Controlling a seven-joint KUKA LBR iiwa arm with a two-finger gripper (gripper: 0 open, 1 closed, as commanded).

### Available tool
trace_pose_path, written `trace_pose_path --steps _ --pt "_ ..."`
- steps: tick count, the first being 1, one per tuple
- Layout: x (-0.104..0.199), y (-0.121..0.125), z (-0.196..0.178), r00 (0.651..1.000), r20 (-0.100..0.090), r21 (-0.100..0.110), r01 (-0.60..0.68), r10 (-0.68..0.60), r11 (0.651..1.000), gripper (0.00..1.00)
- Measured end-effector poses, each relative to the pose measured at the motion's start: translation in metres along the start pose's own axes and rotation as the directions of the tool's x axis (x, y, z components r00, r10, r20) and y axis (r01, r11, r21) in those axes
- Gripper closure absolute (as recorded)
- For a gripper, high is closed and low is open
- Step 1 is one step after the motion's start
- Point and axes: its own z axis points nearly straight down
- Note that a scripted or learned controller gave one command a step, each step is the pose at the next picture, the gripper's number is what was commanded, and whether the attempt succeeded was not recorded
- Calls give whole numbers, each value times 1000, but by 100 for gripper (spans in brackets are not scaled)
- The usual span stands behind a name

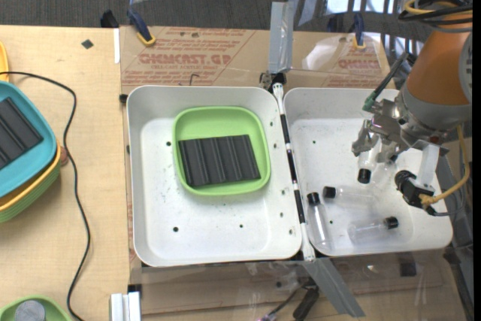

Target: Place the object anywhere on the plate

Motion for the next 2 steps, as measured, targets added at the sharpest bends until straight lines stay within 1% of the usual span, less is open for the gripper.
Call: trace_pose_path --steps 1,2 --pt "0 0 0 1000 0 0 0 0 1000 0" --pt "-50 32 -49 932 3 2 -363 363 932 0"
